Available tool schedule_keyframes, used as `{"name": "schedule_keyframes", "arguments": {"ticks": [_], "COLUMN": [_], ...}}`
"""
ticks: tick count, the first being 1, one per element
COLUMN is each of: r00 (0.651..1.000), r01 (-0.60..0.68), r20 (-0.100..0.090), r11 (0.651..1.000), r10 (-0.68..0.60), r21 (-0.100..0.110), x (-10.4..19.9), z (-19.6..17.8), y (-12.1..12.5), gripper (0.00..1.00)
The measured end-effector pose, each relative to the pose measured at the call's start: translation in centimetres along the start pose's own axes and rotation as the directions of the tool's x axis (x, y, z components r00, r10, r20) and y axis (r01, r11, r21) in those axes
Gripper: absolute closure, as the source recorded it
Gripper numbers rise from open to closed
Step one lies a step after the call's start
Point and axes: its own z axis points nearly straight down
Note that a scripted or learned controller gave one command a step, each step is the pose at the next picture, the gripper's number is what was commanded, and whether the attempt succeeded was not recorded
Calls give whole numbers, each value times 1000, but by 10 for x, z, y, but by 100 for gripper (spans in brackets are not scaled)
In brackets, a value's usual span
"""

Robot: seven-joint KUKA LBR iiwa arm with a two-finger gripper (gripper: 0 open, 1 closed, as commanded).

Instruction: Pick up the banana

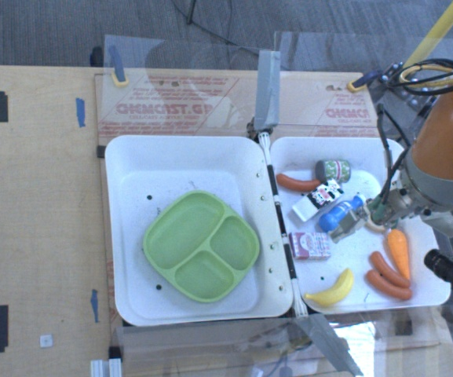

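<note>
In the left bin (124, 210) a divided plate (201, 247) lies near the middle. In the right bin (289, 151) the banana (330, 288) lies at the front edge, a small carton (310, 245) just behind it, two sausages (388, 275) to its right. My gripper (365, 214) sits, I think, beside the bottle (341, 213).

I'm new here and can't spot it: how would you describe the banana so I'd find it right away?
Look at the right-hand white bin, then along its near edge, by the hinge between the bins. The banana lies there, just below a small pink carton. It is the only yellow, curved thing; the sausages and carrot nearby are red and orange.
</note>
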Motion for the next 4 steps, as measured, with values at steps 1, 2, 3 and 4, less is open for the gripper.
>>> {"name": "schedule_keyframes", "arguments": {"ticks": [1,2,3,4], "r00": [962,870,870,684], "r01": [273,493,493,729], "r20": [-2,0,0,16], "r11": [962,870,870,684], "r10": [-273,-493,-493,-729], "r21": [1,-1,-1,-9], "x": [50,-5,-5,-61], "z": [64,63,63,155], "y": [15,-2,-2,-13], "gripper": [0,0,0,0]}}
